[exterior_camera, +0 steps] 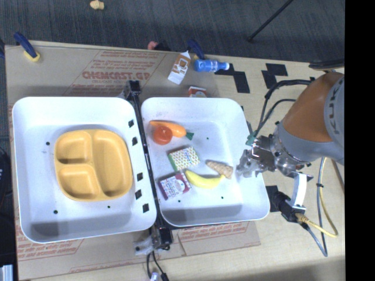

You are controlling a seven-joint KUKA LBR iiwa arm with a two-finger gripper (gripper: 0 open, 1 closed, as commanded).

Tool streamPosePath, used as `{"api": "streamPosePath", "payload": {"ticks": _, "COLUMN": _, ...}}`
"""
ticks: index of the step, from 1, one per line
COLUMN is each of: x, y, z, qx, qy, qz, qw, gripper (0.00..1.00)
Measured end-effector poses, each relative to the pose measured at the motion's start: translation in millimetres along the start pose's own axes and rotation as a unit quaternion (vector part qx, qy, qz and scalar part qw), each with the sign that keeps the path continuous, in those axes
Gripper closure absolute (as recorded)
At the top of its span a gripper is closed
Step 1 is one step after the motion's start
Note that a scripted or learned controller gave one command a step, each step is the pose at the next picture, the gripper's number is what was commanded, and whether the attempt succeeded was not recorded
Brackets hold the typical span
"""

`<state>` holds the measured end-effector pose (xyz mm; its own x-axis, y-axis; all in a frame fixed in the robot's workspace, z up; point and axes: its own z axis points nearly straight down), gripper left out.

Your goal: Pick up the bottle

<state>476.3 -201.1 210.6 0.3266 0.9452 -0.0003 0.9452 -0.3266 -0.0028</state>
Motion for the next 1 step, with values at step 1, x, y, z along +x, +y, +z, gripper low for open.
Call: {"api": "streamPosePath", "payload": {"ticks": 1, "x": 1.4, "y": -0.9, "z": 27.2, "qx": 0.001, "qy": 0.001, "qz": -0.031, "qw": 0.9995, "gripper": 1.00}}
